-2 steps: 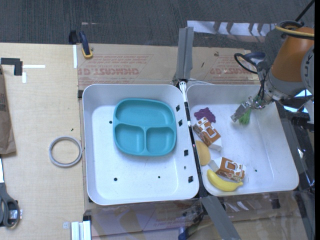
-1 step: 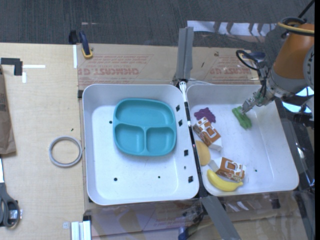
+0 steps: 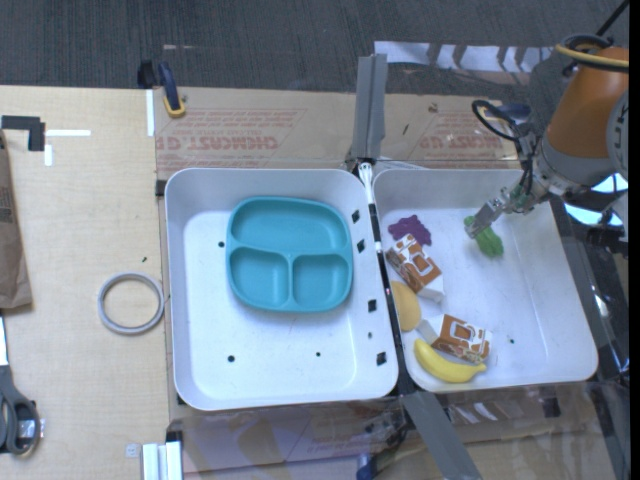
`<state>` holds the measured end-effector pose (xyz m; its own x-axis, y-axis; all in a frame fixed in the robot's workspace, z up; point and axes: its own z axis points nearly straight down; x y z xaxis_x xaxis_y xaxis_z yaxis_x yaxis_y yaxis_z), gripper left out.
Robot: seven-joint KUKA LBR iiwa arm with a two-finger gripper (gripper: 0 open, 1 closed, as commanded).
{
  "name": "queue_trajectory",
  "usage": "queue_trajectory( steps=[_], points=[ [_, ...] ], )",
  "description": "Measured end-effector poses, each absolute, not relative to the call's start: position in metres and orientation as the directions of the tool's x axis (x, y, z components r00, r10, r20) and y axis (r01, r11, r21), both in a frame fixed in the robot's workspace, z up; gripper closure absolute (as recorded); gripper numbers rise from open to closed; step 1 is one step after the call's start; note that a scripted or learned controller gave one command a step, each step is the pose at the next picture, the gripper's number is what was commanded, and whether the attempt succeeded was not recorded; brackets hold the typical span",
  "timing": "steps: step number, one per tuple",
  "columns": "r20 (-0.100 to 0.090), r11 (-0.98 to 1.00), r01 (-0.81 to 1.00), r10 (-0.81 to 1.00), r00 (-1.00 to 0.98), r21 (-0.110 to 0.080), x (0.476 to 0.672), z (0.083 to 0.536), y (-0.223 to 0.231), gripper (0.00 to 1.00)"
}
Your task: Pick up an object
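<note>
The tabletop (image 3: 80, 228) carries two white bins side by side. The left bin (image 3: 200, 368) holds a teal divided plate (image 3: 290, 253) toward its far side. The right bin (image 3: 545, 308) holds the loose pieces: a yellow banana (image 3: 445, 365) near its front left corner, a brown-and-white packet (image 3: 463, 337) resting against the banana, a second such packet (image 3: 415, 266) along the left wall, a yellow piece (image 3: 405, 306) just beside that wall, a purple piece (image 3: 410, 231) farther back, and a small green object (image 3: 489, 242) toward the far right part of the floor.

The arm (image 3: 585, 108) reaches in over the right bin's far right corner, and the tool (image 3: 484, 222) sits right at the green object. Whether its grip is spread or closed cannot be told at this size, nor whether the green object is between the tips or merely just below them.

Judged from this, the step in hand is securing the green object. To do it well, the tips should straddle it squarely and low against the bin floor, close fully before any lift, then rise straight, keeping clear of the bin's far wall. The object looks small and soft, so an off-centre pinch could squeeze it out sideways.
</note>
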<state>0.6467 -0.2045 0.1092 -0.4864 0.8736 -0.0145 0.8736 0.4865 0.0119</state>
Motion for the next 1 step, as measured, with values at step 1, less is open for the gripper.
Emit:
queue_trajectory(
  steps=[1],
  points=[
    [0.0,0.321,0.947,0.947,-0.321,0.006,0.6412,0.0941,-0.2181,0.0]
  ],
)
